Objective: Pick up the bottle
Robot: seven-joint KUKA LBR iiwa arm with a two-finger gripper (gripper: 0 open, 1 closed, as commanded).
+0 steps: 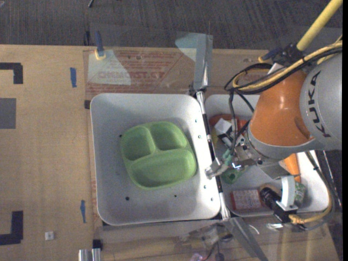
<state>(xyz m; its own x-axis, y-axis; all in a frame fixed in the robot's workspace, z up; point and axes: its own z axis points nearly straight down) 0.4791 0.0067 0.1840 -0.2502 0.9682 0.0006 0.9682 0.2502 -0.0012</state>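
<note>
Left bin (109, 200): green divided plate (158, 154) lying flat near its middle, slightly tilted in plan. Between the bins, a divider wall (209, 156). Right bin (321, 197): cluttered, with a red-labelled packet (246, 199) near the front, and just right of it the bottle (278, 196), dark-capped, lying on its side. Above, grey and orange arm (283, 118); gripper (224, 167) low over the right bin's left edge, apart from the bottle. Opening of the gripper impossible to tell.

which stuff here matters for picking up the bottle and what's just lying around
Job:
- bottle, lying in the right bin
- hand, low over that bin's left side

Lying about:
- green divided plate in the left bin
- red packet
- orange item
</note>
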